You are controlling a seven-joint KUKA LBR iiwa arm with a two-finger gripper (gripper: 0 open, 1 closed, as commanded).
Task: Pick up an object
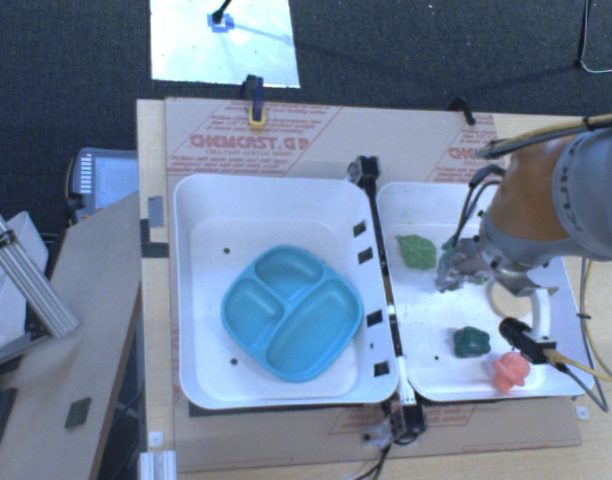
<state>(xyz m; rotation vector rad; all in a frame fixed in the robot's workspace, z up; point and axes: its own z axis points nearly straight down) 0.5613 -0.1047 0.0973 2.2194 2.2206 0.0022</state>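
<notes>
Over the right bin (426, 383), the gripper (454, 271) hangs low beside a green leaf (418, 251), just right of it; whether its fingers are wide or narrow I cannot tell. Nearer lie a dark green lump (471, 342) and a pink toy (510, 371), apart from it. A blue divided plate (291, 312) sits in the left bin (201, 268).

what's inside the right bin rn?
Right bin holds a light green piece, a dark green piece and a pink piece. The arm and gripper cover the bin's back right part.
</notes>
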